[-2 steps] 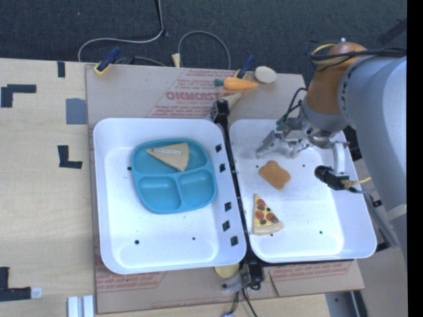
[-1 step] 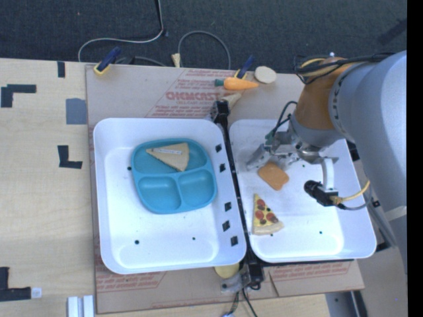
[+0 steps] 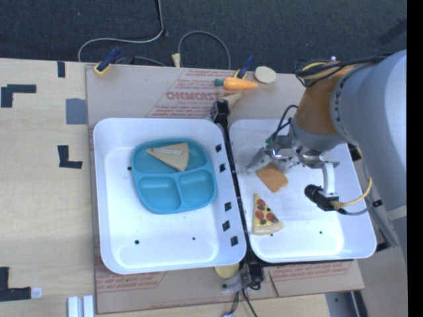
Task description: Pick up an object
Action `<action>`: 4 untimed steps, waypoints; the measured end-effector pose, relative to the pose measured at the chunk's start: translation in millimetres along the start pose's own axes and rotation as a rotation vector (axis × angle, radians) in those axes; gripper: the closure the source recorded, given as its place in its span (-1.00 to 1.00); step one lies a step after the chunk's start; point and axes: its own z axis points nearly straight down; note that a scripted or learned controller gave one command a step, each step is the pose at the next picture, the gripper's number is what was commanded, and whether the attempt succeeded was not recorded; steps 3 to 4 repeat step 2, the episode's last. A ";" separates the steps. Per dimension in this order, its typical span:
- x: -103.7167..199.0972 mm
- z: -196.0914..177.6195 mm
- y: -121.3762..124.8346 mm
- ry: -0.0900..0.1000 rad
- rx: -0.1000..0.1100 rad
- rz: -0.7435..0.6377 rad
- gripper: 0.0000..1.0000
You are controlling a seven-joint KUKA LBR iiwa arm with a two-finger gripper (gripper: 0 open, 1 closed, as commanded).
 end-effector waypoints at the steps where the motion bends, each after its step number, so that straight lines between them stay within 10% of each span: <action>1: -0.7 -10.2 0.3 0.000 0.000 0.001 1.00; 2: 38.5 -129.9 -16.2 0.005 0.000 -0.005 1.00; 4: 38.5 -129.9 -16.2 0.005 0.000 -0.005 1.00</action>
